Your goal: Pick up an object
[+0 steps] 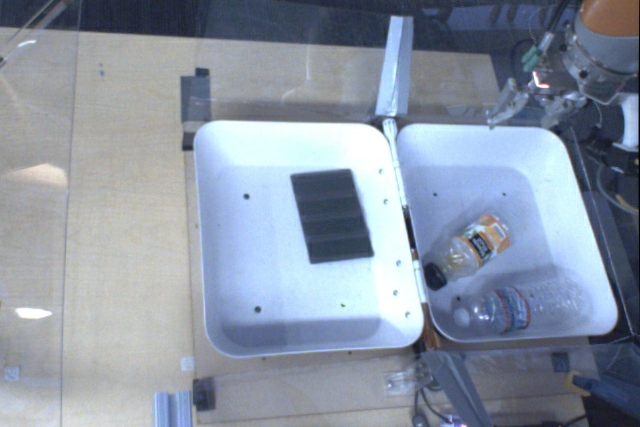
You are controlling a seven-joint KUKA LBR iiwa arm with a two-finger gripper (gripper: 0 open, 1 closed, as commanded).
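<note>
Small bottle [474, 246], lying at 6 o'clock in the right bin [560, 155], is not yet approached; the gripper [520, 95], seemingly open and empty at the bin's 12 o'clock rim, must be lowered.

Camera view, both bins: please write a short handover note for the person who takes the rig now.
Gripper: above the far edge of the right bin, nothing seen between its fingers; open or shut cannot be told.
Right bin: small bottle with dark cap lying near the middle; clear plastic bottle lying along the near wall.
Left bin: one dark ridged rectangular block, lying flat.
Done: nothing picked yet.
Left: descend, grasp one object, lift.
</note>
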